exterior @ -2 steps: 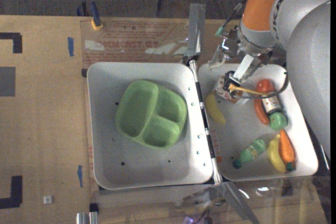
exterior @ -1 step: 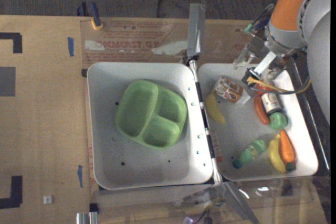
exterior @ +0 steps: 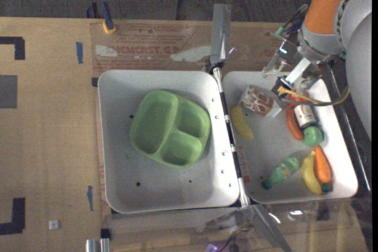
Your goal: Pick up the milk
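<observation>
1. The gripper [exterior: 287, 81] is hanging over the top of the right bin [exterior: 344, 186], and I honestly can't tell what state it's in, too much wrist clutter.
2. The milk [exterior: 260, 101] carton lies tilted just to the gripper's left, nothing gripping it.
3. Risk: a flat carton could skid toward the bin divider instead of getting pinched.
4. The small bottle [exterior: 305, 115] and a carrot [exterior: 293, 124] sit just below the gripper, easy to grab by mistake.
5. The banana [exterior: 241, 122] beyond the milk could get bumped.
</observation>
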`<act>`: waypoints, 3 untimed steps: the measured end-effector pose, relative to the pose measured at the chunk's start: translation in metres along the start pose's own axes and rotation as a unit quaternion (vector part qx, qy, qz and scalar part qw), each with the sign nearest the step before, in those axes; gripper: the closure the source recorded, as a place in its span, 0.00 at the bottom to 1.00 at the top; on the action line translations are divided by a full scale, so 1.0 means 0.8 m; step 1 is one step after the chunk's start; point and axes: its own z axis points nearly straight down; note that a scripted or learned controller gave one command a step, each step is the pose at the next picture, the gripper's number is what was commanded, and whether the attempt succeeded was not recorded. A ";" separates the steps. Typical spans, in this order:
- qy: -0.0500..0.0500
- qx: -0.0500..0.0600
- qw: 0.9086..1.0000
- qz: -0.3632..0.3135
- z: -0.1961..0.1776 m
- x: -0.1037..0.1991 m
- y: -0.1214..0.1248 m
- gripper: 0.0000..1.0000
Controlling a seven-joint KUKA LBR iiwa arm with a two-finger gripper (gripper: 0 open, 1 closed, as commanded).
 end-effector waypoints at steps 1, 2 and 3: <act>0.000 0.000 1.000 0.000 0.000 0.000 0.000 0.00; 0.000 0.000 1.000 0.000 0.000 0.000 0.000 0.00; 0.000 0.000 1.000 0.000 0.000 0.000 0.000 0.00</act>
